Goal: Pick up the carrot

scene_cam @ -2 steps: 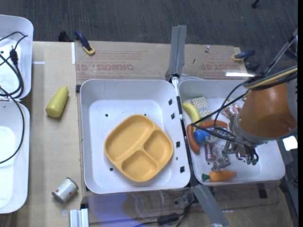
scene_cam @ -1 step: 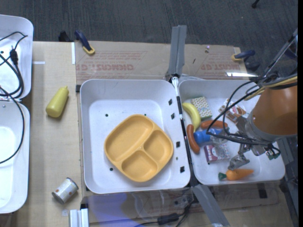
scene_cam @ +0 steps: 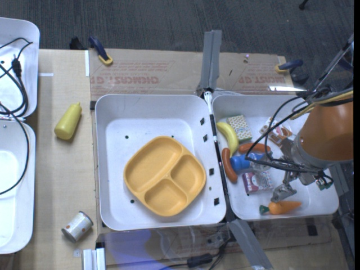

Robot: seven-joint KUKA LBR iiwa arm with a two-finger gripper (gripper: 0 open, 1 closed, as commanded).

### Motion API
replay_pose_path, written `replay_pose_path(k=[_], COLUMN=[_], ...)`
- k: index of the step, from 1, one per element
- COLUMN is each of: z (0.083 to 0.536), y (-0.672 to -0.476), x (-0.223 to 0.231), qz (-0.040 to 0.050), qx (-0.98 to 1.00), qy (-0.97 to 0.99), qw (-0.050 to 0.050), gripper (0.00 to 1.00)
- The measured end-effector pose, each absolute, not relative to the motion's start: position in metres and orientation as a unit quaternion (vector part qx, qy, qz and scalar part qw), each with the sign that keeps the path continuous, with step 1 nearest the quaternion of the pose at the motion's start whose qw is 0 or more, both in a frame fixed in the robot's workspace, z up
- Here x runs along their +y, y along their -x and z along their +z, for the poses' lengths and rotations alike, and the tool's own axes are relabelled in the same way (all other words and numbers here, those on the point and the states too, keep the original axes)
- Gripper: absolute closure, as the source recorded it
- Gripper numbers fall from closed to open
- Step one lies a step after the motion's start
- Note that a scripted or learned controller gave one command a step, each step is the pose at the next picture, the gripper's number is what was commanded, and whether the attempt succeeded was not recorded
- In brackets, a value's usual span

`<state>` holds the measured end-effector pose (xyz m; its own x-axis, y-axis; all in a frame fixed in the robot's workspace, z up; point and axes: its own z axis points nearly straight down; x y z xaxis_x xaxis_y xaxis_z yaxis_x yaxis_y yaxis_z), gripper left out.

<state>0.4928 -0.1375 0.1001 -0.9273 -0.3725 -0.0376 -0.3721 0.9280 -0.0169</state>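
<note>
Crowded at the upper left of the right bin (scene_cam: 323,211): banana (scene_cam: 227,135), patterned packet (scene_cam: 241,126), red sausage (scene_cam: 229,165), blue toy (scene_cam: 240,163) and a wrapper (scene_cam: 257,180) close together, little room between them. Carrot (scene_cam: 283,207) apart near the front wall, open floor to its left, gripper (scene_cam: 284,192) just above it, black cables (scene_cam: 281,120) looping overhead. Left bin (scene_cam: 112,128) taken up mid-floor by a yellow divided tray (scene_cam: 164,175), bare margins around it.

Orange carrot (scene_cam: 286,207), yellow banana (scene_cam: 228,135), mustard-yellow tray (scene_cam: 164,176).
</note>
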Motion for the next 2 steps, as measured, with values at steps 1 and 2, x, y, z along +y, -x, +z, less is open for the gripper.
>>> replay_pose_path(k=[1, 2], z=[0.099, 0.121], y=[-0.496, -0.5], x=[-0.195, -0.162], qz=[-0.0039, 0.0002], qx=[0.979, 0.966], qy=[0.204, 0.257], qw=[0.014, 0.003], gripper=[0.0, 0.0])
